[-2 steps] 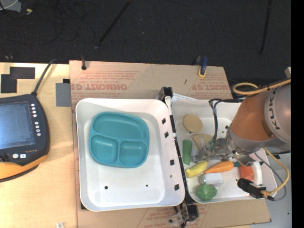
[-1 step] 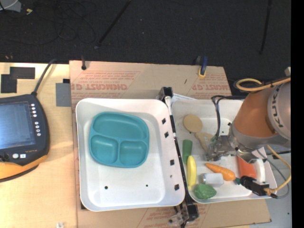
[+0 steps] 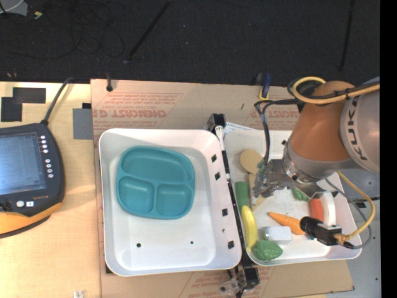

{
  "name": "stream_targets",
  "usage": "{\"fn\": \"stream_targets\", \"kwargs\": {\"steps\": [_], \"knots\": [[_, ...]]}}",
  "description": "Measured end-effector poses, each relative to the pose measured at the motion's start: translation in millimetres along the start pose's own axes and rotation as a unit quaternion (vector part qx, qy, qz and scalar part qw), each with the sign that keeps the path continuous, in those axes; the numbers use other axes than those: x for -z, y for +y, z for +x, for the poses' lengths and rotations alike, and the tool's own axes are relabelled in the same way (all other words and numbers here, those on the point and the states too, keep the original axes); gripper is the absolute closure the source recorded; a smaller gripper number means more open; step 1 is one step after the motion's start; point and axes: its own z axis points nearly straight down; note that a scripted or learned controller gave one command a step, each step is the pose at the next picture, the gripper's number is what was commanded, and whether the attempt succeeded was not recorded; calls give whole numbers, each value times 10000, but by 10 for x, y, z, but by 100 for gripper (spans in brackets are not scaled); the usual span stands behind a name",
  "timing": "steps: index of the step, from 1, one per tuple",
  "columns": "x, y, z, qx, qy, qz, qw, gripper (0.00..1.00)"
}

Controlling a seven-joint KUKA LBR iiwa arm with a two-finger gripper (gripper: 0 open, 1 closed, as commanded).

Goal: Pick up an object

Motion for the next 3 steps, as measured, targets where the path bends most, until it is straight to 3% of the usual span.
{"fn": "stream_targets", "kwargs": {"steps": [1, 3], "knots": [[-56, -22, -51, -47, -16, 44, 10000, 0], [-56, -22, -51, -47, -16, 44, 10000, 0]]}}
